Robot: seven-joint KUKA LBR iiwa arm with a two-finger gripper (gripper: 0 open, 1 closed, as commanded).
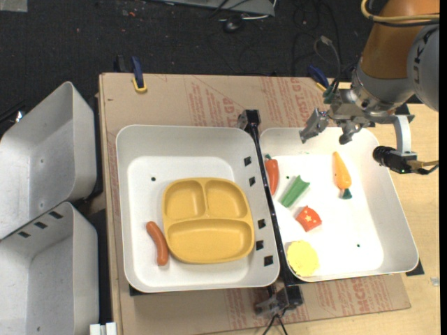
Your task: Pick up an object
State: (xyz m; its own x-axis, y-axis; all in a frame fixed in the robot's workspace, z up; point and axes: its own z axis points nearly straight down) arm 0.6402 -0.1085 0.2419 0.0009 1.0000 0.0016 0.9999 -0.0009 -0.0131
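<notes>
My gripper (pixel 328 132) hangs over the far rim of the right bin (pixel 391 222), open, with nothing between its fingers (pixel 311 127). Below it in that bin lie an orange carrot (pixel 341 172), a green vegetable piece (pixel 294 190), a red pepper (pixel 272 175) against the left wall, a small red piece (pixel 309 218) and a yellow round piece (pixel 302 257) near the front. The carrot is the closest to the gripper, a little in front of it.
The left bin (pixel 136 187) holds a yellow divided plate (pixel 207 220) and a brown sausage (pixel 158 243) beside it. A black divider (pixel 262 187) runs between the bins. Two grey-white containers (pixel 42 159) stand off the bench at the left.
</notes>
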